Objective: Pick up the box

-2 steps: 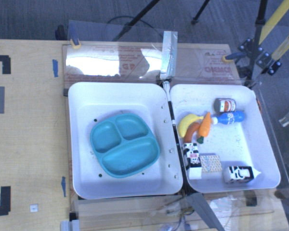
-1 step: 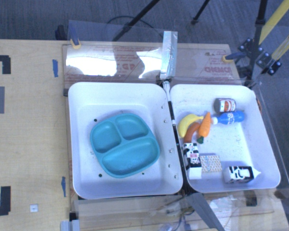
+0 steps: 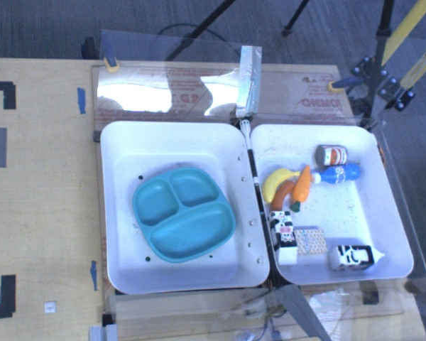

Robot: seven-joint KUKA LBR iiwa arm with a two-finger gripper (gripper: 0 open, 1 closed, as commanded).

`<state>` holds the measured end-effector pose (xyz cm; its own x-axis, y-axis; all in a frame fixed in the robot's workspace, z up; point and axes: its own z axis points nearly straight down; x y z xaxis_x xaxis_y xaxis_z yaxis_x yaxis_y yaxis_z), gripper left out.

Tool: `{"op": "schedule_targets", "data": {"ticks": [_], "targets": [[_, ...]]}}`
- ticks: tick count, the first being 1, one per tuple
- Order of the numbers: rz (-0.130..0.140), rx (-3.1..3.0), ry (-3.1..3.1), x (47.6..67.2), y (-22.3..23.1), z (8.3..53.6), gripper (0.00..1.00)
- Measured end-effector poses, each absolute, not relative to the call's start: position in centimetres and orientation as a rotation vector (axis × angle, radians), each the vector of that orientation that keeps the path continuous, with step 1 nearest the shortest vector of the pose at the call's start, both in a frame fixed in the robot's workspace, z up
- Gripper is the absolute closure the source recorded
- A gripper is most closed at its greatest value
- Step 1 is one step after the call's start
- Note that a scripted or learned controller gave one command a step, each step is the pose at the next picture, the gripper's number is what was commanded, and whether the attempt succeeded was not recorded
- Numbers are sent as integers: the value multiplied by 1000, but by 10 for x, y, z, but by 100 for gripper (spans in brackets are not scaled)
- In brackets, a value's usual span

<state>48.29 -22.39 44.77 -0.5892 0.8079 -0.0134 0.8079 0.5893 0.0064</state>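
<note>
Left bin: white and shallow, sitting on the table, and it carries a teal divided plate right in its middle, three compartments facing up.
Right bin: touching the left one along the centre seam, and this is where all the small stuff is lying.
Box: there it is, a small flat box with a speckled, reddish-patterned top, lying flat near the front edge of the right bin, left of centre.
Box's neighbours: a black-and-white cow-print piece is just beside it on the left, apparently touching, with a plain white block below that; a black-and-white carton lies on its side just to the box's right, a narrow gap between them.
Fruit and veg: a yellow banana curls against the seam side, and an orange carrot leans across it, the two touching.
Far corner: a can lies on its side, and a blue bottle lies just in front of it, white cap pointing toward the carrot.
Behind the bins: a shiny clear panel catching the light, a strip of silver tape standing at the seam.
Off the table: dark carpet with black tripod legs and a yellow bar at upper right.
</note>
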Motion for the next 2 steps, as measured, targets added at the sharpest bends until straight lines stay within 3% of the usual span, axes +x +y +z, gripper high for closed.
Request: {"op": "schedule_targets", "data": {"ticks": [1, 2], "targets": [[0, 1365, 2827, 481, -223, 418, 100], [0, 1362, 2819, 482, -223, 429, 100]]}}
